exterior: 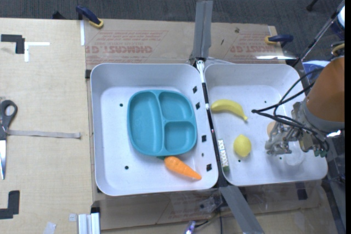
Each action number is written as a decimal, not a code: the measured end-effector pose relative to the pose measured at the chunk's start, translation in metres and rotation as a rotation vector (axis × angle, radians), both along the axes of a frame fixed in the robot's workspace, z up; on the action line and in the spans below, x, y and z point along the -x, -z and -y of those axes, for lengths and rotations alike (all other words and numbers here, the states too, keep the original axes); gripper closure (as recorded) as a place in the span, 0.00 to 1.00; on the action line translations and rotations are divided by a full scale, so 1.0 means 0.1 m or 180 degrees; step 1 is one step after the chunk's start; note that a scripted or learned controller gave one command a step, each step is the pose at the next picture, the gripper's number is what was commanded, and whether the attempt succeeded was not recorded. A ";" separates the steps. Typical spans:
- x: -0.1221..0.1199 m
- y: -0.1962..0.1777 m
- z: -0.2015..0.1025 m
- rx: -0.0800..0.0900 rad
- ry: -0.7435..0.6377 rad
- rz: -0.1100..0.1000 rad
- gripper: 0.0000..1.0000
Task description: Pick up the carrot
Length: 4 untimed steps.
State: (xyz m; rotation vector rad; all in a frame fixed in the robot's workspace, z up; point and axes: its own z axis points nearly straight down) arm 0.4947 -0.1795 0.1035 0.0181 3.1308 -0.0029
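Over the right bin, gripper: we see the gripper low above the floor of the right bin, toward its right side, fingers pointing down; we cannot tell if they are spread or closed, too small and cluttered.
Arm: grey arm with orange band enters from the right edge; black cables loop from it across the right bin.
Grasp: we see nothing between the fingers.
Nearest item: lemon lies just left of the gripper, apart from it, on the right bin floor.
Banana: banana lies up-left of the lemon, near the divider between the bins.
Carrot: carrot lies in the left bin, near its front wall, touching or just under the front edge of the teal tray; well apart from the gripper, across the divider.
Tray: teal tray with three compartments sits mid left bin, flat.
Bench: we see scissors at the far left on the wooden bench, and two clamps at the cardboard's back edge.
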 end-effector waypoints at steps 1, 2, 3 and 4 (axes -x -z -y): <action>0.07 -1.23 0.35 0.0007 -0.1267 -0.0011 1.00; -0.09 -1.96 0.42 0.0014 -0.2412 -0.0011 1.00; -0.06 -1.16 -0.24 0.0010 -0.3570 -0.0023 1.00; 0.15 -1.62 0.27 0.0027 -0.4465 -0.0011 1.00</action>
